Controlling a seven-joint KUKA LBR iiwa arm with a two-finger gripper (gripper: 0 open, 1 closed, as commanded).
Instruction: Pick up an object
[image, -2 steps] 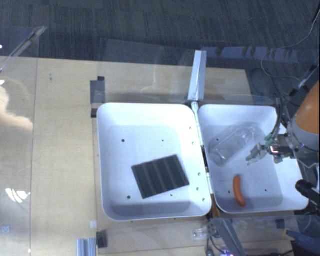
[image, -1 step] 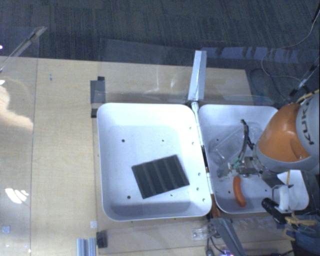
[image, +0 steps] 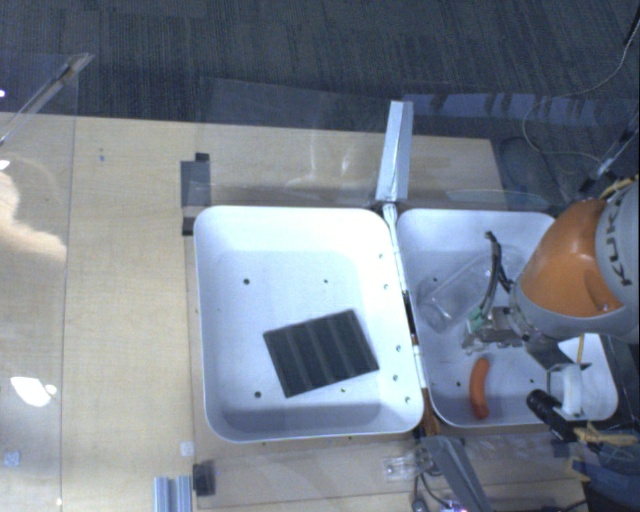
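Light wooden bench (image: 100, 300), dark carpet floor (image: 250, 40) behind.

Single fixed camera, mounted above the surface (image: 110, 300), looking down at a slant from moderate height. Left bin (image: 230, 240) sits near frame centre, right bin (image: 440, 225) toward the right edge; arm (image: 585, 265) enters from the right.

**Arm pose**
Arm (image: 585, 270) in from the right, orange band facing camera, wrist angled down and left. Gripper (image: 490, 330) low at the end of the wrist, partly hidden under it, so jaw state is unreadable
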